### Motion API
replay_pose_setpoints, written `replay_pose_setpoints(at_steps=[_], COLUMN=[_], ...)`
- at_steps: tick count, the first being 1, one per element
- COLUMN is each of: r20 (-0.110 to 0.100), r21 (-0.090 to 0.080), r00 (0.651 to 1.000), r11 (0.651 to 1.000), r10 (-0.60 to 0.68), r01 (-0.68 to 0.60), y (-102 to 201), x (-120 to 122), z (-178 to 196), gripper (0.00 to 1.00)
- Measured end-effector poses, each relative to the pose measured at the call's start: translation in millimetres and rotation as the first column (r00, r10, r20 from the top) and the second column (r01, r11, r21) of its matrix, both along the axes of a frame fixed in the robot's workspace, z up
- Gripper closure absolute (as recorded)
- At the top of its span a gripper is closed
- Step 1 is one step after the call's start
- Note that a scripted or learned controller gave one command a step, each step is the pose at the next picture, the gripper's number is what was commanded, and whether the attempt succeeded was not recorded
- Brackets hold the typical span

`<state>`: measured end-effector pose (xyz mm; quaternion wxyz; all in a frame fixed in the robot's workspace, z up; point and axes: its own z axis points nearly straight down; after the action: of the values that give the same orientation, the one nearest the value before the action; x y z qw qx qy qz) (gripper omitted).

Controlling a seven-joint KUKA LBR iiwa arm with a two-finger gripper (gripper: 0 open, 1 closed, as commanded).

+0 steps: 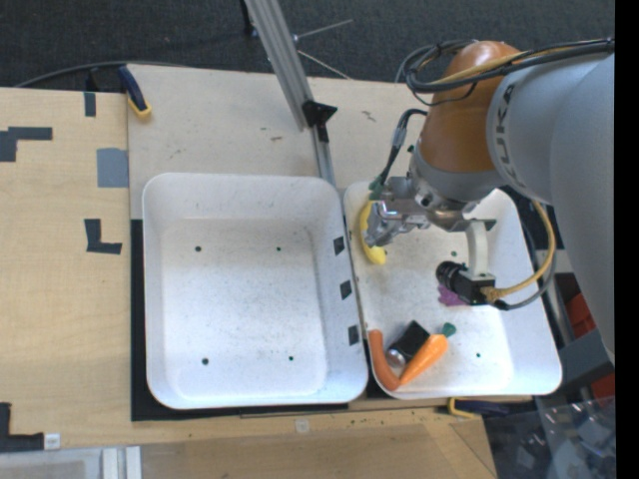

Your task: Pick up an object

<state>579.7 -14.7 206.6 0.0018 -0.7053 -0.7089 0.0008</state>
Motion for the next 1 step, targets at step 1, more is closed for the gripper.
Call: replay_pose_setpoints(at_steps=[1], r20=[0.0], r21=[0.0], r00=[1.0], r11=[1.0], r10=[0.002], r01=[-0.002], y=[52.3], x=[-9.2], z=[-2.0], gripper=[1.0])
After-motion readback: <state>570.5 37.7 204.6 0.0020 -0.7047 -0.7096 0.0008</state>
